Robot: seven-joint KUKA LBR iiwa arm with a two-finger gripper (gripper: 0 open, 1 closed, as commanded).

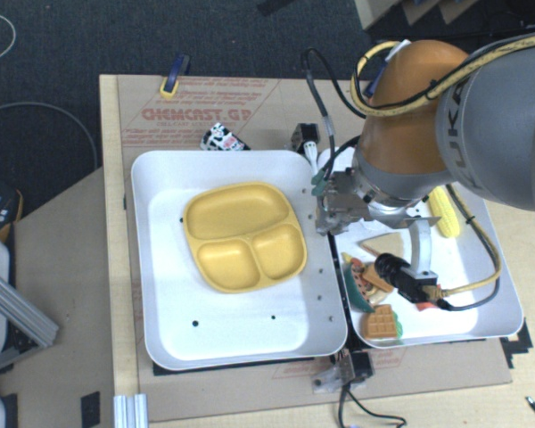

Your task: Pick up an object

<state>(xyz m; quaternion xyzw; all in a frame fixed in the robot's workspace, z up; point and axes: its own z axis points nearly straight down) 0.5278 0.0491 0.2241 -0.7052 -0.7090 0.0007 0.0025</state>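
I see a yellow divided plate (243,235) lying flat in the left bin (156,266), three compartments up. In the right bin (490,315), near its front-left corner, sits a small waffle-textured orange piece (382,325) beside other toy food (blurred). The gripper (339,209) hangs over the divider; grip state: cannot tell.

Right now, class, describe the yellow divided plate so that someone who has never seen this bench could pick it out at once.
Start with the two white bins side by side and take the left bin, away from the arm. The yellow plate lies in its upper middle. It is the large yellow thing with three compartments, while the small items crowd the right bin.
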